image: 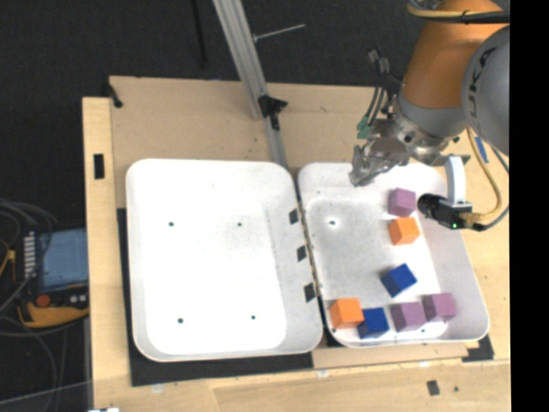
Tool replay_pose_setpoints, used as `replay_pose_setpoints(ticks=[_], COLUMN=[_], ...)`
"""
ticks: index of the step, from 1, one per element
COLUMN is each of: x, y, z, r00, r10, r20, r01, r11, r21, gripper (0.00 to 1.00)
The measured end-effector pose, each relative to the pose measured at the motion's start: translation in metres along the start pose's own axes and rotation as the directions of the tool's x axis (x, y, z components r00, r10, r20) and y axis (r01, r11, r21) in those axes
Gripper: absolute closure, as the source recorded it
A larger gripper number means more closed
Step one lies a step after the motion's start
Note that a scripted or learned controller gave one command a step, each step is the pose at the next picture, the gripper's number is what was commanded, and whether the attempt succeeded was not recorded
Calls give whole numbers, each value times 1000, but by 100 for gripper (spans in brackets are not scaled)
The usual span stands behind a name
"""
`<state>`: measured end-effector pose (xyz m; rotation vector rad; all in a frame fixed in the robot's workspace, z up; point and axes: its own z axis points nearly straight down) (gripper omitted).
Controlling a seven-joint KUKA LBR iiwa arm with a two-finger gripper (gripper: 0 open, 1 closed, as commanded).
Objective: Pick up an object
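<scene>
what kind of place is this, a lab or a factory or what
Probably a robotics lab: a grey-and-orange arm over two white bins, small coloured blocks as test objects, loose cabling and a controller beside the bench.

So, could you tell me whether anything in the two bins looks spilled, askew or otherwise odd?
Nothing stands out. All seven blocks lie inside the right bin, none spilled onto the bench; the claw hangs above that bin's far corner, apart from the nearest purple block.

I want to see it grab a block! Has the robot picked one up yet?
Not yet. All seven blocks lie in the right bin. Right now the hand hangs over that bin's far edge, just beside a purple block, with nothing seen between its fingers. Closing on a block and lifting it are left.
</scene>
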<state>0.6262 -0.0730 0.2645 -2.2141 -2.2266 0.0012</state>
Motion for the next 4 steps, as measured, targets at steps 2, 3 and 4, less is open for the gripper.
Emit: replay_pose_setpoints(ticks=[2, 3, 4], x=[115, 162, 159], y=[-8, 1, 0], z=[18, 13, 14], r00=[1000, 1000, 1000], r10=[-2, -2, 2], r20=[0, -1, 0], r01=[2, 2, -2], r11=[1000, 1000, 1000], r21=[1, -3, -1], gripper=[100, 100, 0])
